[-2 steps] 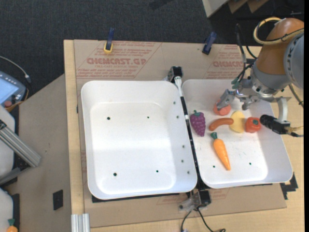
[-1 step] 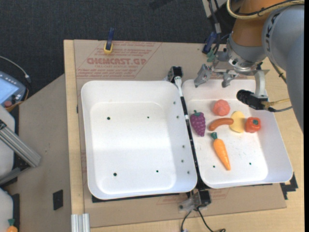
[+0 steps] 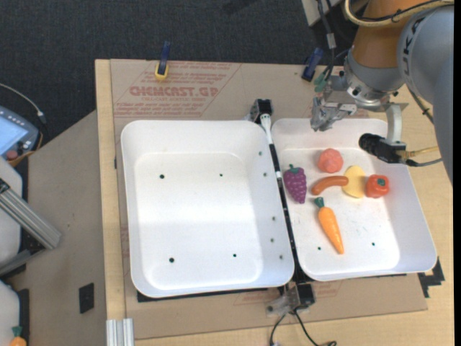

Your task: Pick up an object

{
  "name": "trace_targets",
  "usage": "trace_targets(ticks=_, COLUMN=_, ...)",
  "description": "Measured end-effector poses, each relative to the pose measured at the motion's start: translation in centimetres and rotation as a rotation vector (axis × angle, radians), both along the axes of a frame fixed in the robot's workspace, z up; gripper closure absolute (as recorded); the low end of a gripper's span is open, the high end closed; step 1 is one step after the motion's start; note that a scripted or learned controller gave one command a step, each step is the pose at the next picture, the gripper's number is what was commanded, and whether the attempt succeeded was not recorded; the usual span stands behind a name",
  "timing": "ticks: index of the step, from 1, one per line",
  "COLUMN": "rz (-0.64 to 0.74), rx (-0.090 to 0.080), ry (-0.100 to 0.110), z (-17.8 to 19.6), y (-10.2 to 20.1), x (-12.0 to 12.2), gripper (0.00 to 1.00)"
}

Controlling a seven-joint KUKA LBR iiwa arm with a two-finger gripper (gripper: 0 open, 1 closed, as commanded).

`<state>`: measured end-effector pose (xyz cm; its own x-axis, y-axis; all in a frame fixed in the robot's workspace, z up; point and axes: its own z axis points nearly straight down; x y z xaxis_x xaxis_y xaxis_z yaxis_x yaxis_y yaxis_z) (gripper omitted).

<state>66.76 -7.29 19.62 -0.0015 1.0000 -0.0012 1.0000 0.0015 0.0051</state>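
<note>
My gripper (image 3: pixel 324 116) hangs over the far left corner of the right bin (image 3: pixel 403 254), above bare white floor, with nothing seen in it. Toy foods lie in that bin: a pink-red round fruit (image 3: pixel 330 160) just below the gripper, a bunch of purple grapes (image 3: pixel 294 183) by the left wall, a brown-red sausage (image 3: pixel 328 185), a yellow piece (image 3: pixel 354 182), a red tomato-like piece (image 3: pixel 377 186) and an orange carrot (image 3: pixel 330 226) nearer the front.
The left bin (image 3: pixel 144 193) lies alongside, sharing a dark divider strip (image 3: pixel 277 186). A black part (image 3: pixel 378 147) with cables reaches over the right bin's far right edge. Blue clips (image 3: pixel 163 62) sit on the cardboard at the back.
</note>
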Motion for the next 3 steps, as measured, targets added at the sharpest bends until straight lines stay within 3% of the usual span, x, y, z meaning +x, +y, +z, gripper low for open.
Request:
trace_targets(ticks=1, rz=0.002, rx=0.001, ry=-0.009, z=12.8, y=2.7, x=-3.5, gripper=1.0)
trace_targets(ticks=2, rz=0.001, rx=0.004, ry=0.019, z=5.1, y=6.7, x=-13.1, gripper=1.0)
trace_targets(ticks=3, rz=0.006, rx=0.004, ry=-0.002, z=11.8, y=12.3, x=-14.8, gripper=1.0)
